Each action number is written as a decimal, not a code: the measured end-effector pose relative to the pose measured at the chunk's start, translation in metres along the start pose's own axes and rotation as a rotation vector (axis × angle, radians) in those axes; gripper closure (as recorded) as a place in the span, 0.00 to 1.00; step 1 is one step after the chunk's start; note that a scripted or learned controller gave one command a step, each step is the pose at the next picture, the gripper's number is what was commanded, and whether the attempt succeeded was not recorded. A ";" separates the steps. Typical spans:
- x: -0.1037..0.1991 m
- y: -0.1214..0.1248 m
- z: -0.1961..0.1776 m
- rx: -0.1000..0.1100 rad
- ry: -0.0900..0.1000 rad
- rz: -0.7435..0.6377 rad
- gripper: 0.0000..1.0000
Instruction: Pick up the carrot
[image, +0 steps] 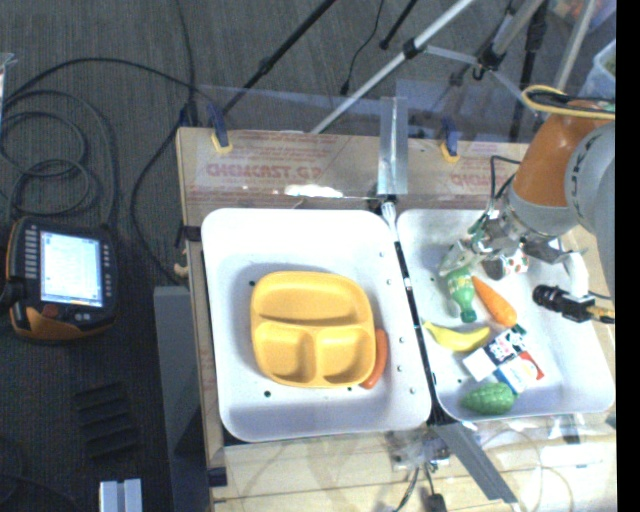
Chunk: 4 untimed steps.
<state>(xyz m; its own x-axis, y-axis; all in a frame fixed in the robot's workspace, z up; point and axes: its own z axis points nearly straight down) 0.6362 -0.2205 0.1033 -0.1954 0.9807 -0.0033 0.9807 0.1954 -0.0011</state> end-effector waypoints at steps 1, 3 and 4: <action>0.000 0.000 0.000 0.000 0.000 0.000 0.00; 0.004 -0.042 0.003 -0.019 -0.008 0.005 1.00; 0.004 -0.042 0.003 -0.019 -0.008 0.005 0.00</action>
<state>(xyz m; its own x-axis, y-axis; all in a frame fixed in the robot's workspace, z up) 0.5944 -0.2245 0.1003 -0.1907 0.9816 -0.0109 0.9815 0.1909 0.0175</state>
